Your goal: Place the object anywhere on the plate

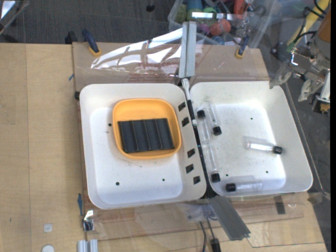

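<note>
The grey arm's gripper (315,88) sits at the far right edge of the scene, outside the right-hand shallow white bin (294,182); its state cannot be told from this angle, and nothing shows in its hold.

Nearest to it, inside that bin, a clear plastic tube with a black cap (262,147) lies flat near the middle right. Another capped clear tube (243,186) lies along the near wall, and more of them rest against the left wall by the divider (206,124).

In the left white bin (100,193) sits the orange squarish plate (119,112), already carrying a black ribbed slab (146,135).

The tubes are slick, round and lie low, so a grasp may well slip or roll one away. Those pressed to the wall leave little finger room. A released tube could also roll off the slab and over the plate's rim.
</note>
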